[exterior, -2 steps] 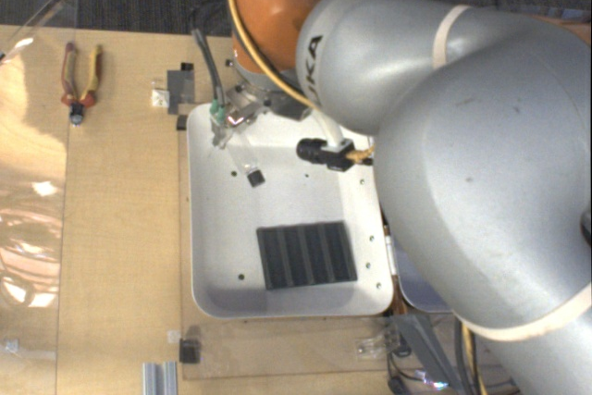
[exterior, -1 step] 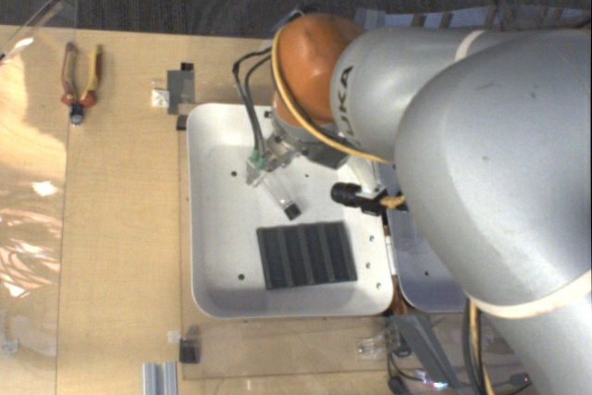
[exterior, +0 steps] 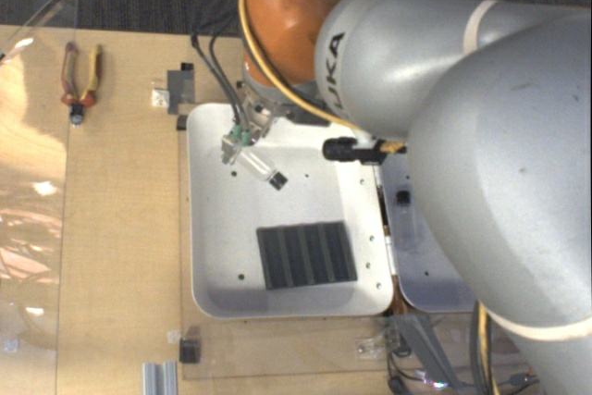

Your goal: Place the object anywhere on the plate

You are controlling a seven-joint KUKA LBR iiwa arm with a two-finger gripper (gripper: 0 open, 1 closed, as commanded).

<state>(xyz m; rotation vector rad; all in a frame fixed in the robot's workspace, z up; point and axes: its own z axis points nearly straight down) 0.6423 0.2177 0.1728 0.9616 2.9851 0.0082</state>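
The hand [exterior: 242, 141] hung low over the upper left corner of the left bin [exterior: 215, 282], tucked under the arm's [exterior: 435, 60] orange joint — whether it was clenched or released, I could not tell from up there. Just below and to its right a clear, tube-like piece ran out at a slant, ending in a small black block [exterior: 277, 180]; that looked like the object, lying on the white floor, though whether it touched the hand was hidden. My guess was the hand sat there to pick it up or had it by one end.

Further down the same bin lay the dark ribbed plate [exterior: 306, 255], flat, near the bottom wall, well apart from the block — so the task read as not yet done. The move would have had to carry the piece down across the bin.

To the right, the second bin [exterior: 421, 277] peeked out beneath the arm. Out on the table [exterior: 120, 227] — red-handled pliers [exterior: 80, 80] lay off at the far left.

Writing: the letters "KU" on the arm's grey shell, the rest curving away.
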